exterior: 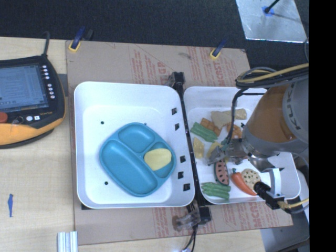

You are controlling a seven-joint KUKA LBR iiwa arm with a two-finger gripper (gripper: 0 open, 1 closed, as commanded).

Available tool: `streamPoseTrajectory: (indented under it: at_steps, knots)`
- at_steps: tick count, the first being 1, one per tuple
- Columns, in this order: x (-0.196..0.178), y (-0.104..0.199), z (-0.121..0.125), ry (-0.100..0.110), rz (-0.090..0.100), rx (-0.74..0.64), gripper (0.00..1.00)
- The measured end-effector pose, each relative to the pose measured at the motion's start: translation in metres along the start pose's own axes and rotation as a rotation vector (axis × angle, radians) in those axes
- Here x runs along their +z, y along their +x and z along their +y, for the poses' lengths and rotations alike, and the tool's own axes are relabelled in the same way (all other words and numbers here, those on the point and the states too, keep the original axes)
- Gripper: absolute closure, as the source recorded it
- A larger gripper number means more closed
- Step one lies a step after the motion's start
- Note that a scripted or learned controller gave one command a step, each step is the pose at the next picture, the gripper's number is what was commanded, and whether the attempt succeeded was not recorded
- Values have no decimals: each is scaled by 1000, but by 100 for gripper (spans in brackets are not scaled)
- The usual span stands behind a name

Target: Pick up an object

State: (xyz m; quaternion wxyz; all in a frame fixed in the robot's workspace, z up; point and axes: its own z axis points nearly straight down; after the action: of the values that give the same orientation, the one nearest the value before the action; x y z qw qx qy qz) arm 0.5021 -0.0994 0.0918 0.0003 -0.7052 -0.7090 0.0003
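Note:
The right bin holds several toy foods: a green pea pod, orange pieces, a tan bread slice, a watermelon slice, a red pepper, a speckled cookie, a green bean pod and a pale yellow piece. My gripper is low in this bin's middle, among the food, just above the watermelon slice. The grey and orange arm covers the bin's right part.
The left bin holds a blue divided plate with a yellow oval piece in one compartment. A control pendant lies on the bench at far left. Black clips join the bins.

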Motion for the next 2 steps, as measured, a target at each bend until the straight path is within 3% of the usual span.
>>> streamPoseTrajectory:
  at_steps: [1, 2]
  knots:
    - [0, -14, -28, 6, 2, 3, 0]
    - [0, -14, -17, 1, 0, 0, 0]
